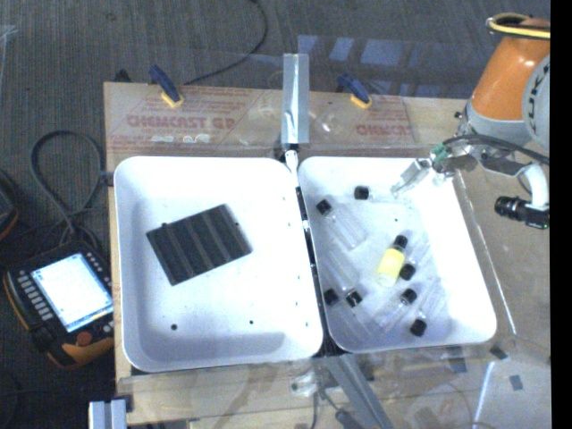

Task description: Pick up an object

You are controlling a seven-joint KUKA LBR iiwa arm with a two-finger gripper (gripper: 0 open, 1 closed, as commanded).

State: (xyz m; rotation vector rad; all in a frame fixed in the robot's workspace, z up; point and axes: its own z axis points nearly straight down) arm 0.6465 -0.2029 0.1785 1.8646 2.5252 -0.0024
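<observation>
Two white bins (pixel 125 266), one black ridged panel (pixel 197 242), one yellow piece (pixel 391 263), about eight small black caps (pixel 361 192).

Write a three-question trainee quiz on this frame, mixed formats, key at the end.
1. True or false: the dark ribbed panel lies in the left bin.
2. Multiple choice: the yellow object sits in A) the left bin, B) the right bin, C) on the bench outside both bins.
3. Fill in: the gripper hangs over the right bin's upper ____ corner.

Key: 1 true. 2 B. 3 right.
</observation>
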